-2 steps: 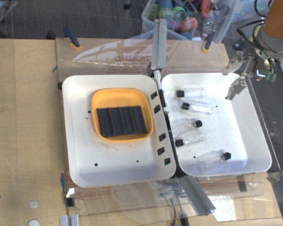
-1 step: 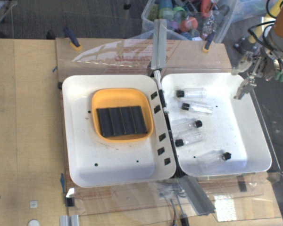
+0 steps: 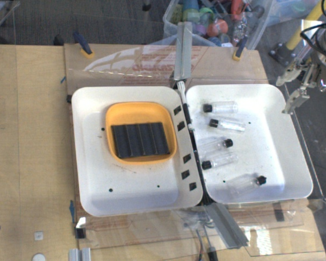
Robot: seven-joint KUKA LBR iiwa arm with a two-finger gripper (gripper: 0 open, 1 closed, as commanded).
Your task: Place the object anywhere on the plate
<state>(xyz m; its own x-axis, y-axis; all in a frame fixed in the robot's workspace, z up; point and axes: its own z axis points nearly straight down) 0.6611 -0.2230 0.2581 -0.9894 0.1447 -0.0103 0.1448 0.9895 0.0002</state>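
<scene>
The end effector [image 3: 299,88] hangs at the right bin's [image 3: 293,145] upper right edge, whether open or closed I cannot tell, with nothing seen in it. Five clear vials [image 3: 223,125] with black caps lie below and left of it in that bin, long axes roughly left-right. One orange plate [image 3: 111,118] carrying one black ribbed block [image 3: 140,140] sits in the left bin [image 3: 87,167], well apart.
</scene>
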